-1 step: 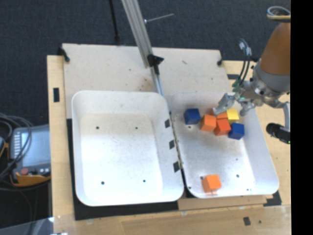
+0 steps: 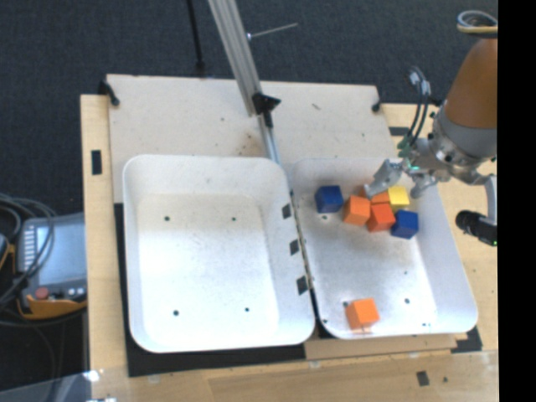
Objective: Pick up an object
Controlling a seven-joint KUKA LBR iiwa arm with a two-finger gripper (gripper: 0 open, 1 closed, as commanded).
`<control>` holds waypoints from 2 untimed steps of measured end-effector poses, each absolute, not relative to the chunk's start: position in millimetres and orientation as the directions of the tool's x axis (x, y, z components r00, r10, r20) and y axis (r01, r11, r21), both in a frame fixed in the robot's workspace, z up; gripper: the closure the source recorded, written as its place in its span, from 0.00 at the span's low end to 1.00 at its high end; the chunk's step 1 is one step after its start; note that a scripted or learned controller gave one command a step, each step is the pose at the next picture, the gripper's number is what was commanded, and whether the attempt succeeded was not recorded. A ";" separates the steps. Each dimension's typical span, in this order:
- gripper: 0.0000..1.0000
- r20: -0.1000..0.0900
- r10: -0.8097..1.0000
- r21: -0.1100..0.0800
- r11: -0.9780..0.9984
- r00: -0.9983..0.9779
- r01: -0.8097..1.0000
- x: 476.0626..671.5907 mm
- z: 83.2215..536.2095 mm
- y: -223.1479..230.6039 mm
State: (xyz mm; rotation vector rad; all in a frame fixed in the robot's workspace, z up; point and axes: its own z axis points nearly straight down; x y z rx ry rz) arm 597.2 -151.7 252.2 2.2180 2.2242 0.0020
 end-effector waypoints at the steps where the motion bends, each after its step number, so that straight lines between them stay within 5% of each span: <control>1: 0.00 -0.002 1.000 -0.004 0.000 0.000 1.000 606.5 197.5 -154.6; 2: 0.00 -0.002 1.000 -0.003 0.000 0.000 1.000 612.3 138.4 -151.6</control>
